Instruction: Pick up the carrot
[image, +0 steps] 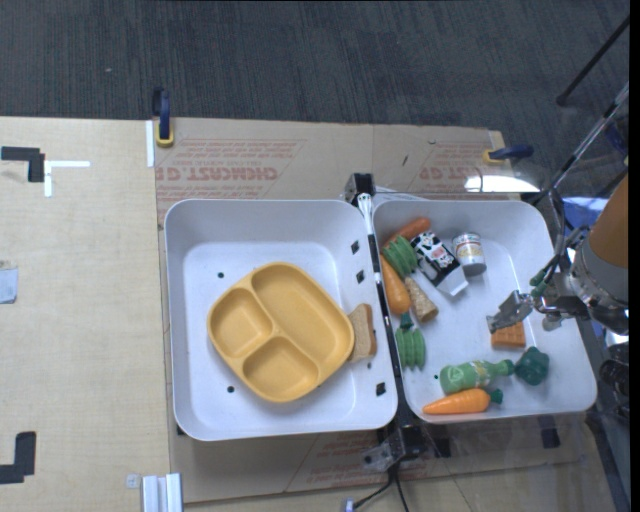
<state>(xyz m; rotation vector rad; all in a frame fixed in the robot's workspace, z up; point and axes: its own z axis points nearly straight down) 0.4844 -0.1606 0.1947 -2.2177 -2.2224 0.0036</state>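
From the camera view, two white bins are seen side by side. In the right bin (545, 235), the carrot (461, 402) is laid flat near the front wall, just below a green bottle (474, 375). A second orange carrot-like piece (394, 287) is found along the left wall. The gripper (507, 318) is lowered over the bin's right part, directly above a small orange wedge (509, 336); whether its pincer is apart or together cannot be told. A yellow divided plate (280, 331) is held by the left bin (190, 300).
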